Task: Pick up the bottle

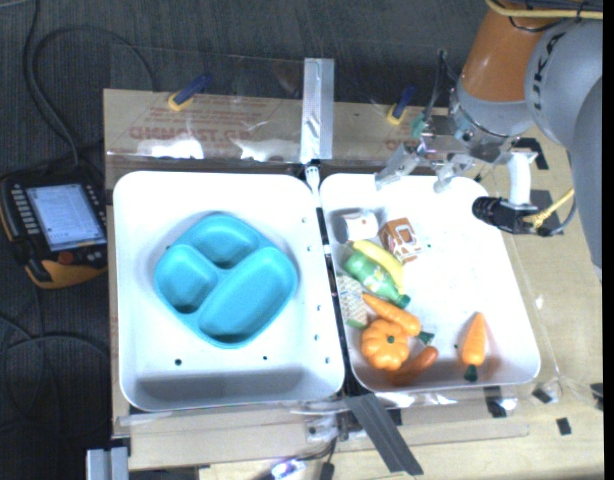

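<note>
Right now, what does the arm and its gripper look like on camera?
The arm is grey with a rounded orange band above the wrist. Its gripper has two slim, silvery metal fingers. A white and black fitting with a yellow cable sticks out beside the wrist.

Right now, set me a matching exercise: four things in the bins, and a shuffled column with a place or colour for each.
Things:
1. blue tray
2. green bottle
3. pumpkin
4. gripper

Descriptions:
A. lying among the toys in the right bin, green
B. above the far edge of the right bin
C. alone in the left bin
D. orange, near the front of the right bin

Pairs: 1-C, 2-A, 3-D, 4-B
</note>
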Controlling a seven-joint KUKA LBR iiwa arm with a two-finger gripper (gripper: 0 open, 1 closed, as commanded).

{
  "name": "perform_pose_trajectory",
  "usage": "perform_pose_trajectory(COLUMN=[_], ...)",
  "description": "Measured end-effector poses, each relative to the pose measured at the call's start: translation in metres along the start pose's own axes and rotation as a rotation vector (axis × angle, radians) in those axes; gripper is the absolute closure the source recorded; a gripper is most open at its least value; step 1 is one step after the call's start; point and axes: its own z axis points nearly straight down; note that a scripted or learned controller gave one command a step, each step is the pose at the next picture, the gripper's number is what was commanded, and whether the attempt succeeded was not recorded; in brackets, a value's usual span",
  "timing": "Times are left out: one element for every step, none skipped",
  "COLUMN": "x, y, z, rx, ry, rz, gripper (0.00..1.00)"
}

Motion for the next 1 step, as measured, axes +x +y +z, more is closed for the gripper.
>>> perform_pose_trajectory(x=[-0.0358], y=[-0.0031], z=[0.0993], rx=[-0.002], ry=[-0.005], rz=[0.079], gripper=[0.00])
